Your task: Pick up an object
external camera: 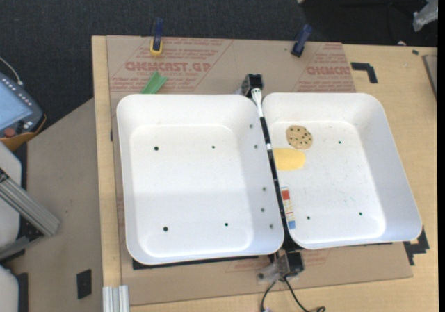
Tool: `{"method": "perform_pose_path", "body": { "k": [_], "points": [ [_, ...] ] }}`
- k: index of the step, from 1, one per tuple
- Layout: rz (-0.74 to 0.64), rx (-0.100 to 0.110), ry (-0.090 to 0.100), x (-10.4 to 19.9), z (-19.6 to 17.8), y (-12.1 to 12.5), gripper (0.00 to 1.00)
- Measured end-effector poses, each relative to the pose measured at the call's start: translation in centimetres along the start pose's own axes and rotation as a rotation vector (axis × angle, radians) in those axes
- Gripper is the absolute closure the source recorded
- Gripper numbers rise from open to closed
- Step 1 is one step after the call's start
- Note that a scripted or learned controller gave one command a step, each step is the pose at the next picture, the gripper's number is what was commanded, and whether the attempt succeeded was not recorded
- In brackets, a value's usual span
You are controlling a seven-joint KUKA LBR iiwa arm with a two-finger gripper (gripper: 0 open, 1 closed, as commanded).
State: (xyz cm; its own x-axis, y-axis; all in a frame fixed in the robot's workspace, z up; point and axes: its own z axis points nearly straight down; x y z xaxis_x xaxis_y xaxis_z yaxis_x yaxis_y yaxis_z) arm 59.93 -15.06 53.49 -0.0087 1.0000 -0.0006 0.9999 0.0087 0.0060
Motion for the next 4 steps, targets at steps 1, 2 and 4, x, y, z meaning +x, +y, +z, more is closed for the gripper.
{"method": "perform_pose_path", "body": {
  "k": [1,2,4],
  "points": [
    [-0.003,0.0,0.002,9.7,0.1,6.9,0.0],
    [0.018,0.007,-0.003,1.1,-0.1,2.3,0.0],
    [-0.009,0.005,0.006,25.0,0.0,2.5,0.0]
  ]
}}
